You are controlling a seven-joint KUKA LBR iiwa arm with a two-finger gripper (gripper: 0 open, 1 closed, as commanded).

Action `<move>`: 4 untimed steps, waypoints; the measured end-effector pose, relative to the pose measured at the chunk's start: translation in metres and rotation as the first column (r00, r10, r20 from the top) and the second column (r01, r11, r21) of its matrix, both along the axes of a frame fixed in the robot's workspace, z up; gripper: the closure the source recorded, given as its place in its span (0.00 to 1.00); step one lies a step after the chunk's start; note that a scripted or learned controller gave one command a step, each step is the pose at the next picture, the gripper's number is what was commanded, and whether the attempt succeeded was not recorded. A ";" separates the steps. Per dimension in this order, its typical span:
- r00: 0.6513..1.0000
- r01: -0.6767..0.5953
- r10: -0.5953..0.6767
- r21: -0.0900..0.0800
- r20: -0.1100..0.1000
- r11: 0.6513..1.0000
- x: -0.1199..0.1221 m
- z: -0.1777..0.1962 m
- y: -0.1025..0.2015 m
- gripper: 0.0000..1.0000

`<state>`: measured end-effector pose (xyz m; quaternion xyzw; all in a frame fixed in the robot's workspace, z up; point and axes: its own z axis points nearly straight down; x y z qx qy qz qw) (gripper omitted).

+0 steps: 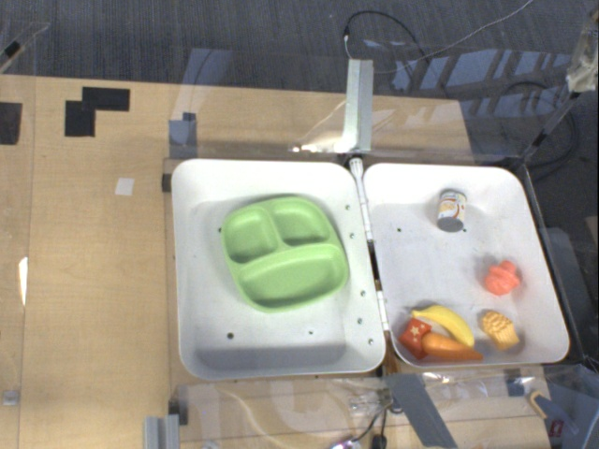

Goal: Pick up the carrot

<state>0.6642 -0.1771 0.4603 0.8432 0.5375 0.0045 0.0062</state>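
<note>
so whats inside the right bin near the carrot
The carrot lies in the right bin's front corner, touching a banana and a red toy. Whether anything hides beneath them can't be told.

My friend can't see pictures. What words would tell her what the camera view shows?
An orange carrot lies in the near corner of the right white bin, touching a banana and a red strawberry, with a yellow toy, a pink toy and a small can nearby. The left white bin holds a green divided plate.
</note>
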 end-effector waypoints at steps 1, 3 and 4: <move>1.000 -0.011 0.011 -0.002 0.005 1.000 0.001 0.012 0.003 1.00; 0.987 0.162 -0.162 0.006 -0.011 0.987 0.005 -0.025 0.027 1.00; 0.988 0.154 -0.154 0.005 -0.006 0.988 0.006 -0.013 0.029 1.00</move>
